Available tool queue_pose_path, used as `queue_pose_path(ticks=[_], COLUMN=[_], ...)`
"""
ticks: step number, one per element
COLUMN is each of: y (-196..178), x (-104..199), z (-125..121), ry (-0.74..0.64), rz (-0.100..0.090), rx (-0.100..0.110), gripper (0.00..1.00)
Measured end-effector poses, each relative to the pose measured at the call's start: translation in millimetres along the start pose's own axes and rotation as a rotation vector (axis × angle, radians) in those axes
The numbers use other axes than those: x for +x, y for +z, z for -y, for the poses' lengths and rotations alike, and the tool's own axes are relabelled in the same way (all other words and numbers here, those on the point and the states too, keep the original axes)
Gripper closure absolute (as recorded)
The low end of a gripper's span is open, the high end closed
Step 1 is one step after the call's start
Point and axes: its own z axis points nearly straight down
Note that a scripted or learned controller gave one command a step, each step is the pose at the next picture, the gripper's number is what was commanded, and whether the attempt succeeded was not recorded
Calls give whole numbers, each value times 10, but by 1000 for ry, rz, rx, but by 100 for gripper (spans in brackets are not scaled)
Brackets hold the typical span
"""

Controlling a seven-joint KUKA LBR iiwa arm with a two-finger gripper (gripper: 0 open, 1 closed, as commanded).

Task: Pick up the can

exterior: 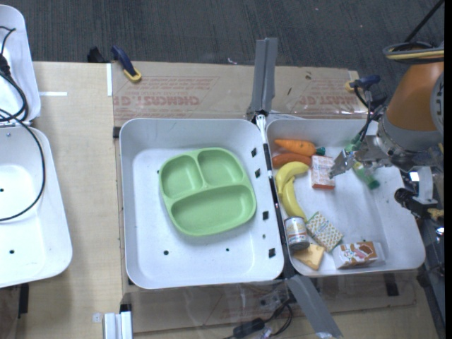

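The can (296, 232) lies by the right bin's near-left wall, wedged between banana (289, 188) and cheese wedge (311, 256), so the hand (344, 162), grip state unreadable, risks snagging neighbours.

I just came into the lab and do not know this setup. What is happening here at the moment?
A robot arm reaches in from the right over the right bin, which holds mixed items. Its gripper hangs near the bin's upper part, beside a small carton. The can it should pick up lies apart from it, low on the bin's left side, just below the banana. Nothing is between the fingers, so the can is not yet picked up. The left bin holds a green divided plate.
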Motion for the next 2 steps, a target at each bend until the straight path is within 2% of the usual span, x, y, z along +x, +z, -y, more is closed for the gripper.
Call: queue_pose_path(ticks=[1, 2], y=[-153, -890], x=[660, 385], z=[97, -634], ry=[265, 524], rz=[-1, 1], rx=[1, -1], gripper=[0, 0])
